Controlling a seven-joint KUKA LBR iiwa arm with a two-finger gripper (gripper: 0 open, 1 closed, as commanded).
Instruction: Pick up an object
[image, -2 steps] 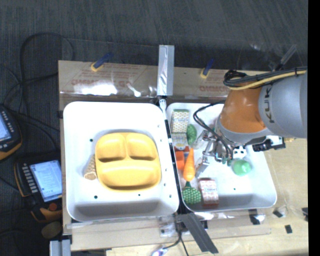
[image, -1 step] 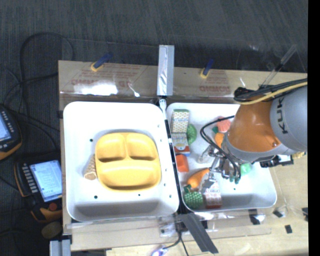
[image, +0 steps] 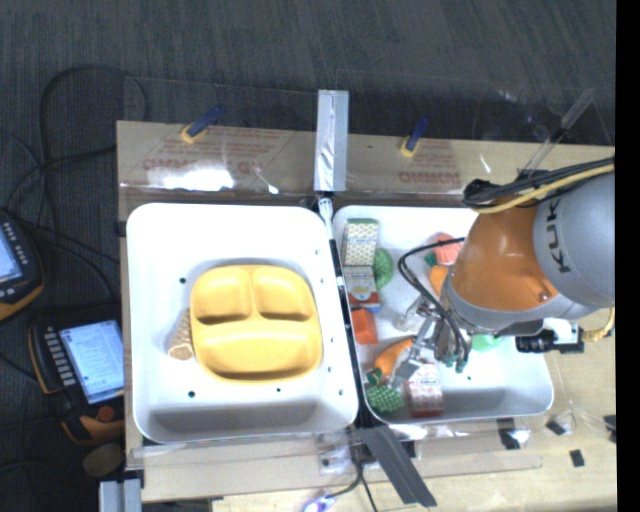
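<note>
Since a pick was evidently sought, the hand (image: 432, 352) was lowered into the right shallow white bin (image: 520, 400) beside an orange carrot-shaped toy (image: 390, 353), its closure not discernible.

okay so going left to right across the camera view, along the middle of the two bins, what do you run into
Left bin's wall → yellow divided tray → divider between the bins → small orange block → end effector → right bin's rim.

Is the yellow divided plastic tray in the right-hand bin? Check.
No. The yellow divided plastic tray lies in the left white bin, away from the gripper.
</note>
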